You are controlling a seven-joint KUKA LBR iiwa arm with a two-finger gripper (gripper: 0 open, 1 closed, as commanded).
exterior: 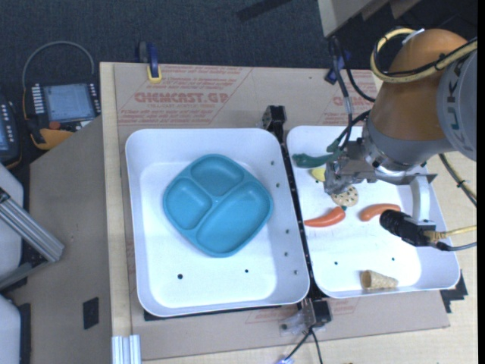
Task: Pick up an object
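Where the tool (341, 182) hangs: low over the far left part of the right bin (356, 256), right over the cookie (348, 197).
Tool state: cannot tell whether spread or pressed together.
Cookie: round, speckled, lying flat near the bin's left wall, an orange sausage (324, 218) just beside it.
Handling: likely light, stiff, brittle; pinch gently across its rim, not its flat face.

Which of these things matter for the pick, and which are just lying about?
In play:
gripper over the right bin
spotted cookie next to it
sausage by the divider
second sausage
green piece
tan wedge

Lying about:
blue divided plate in the left bin
small screen off the bench
clamp
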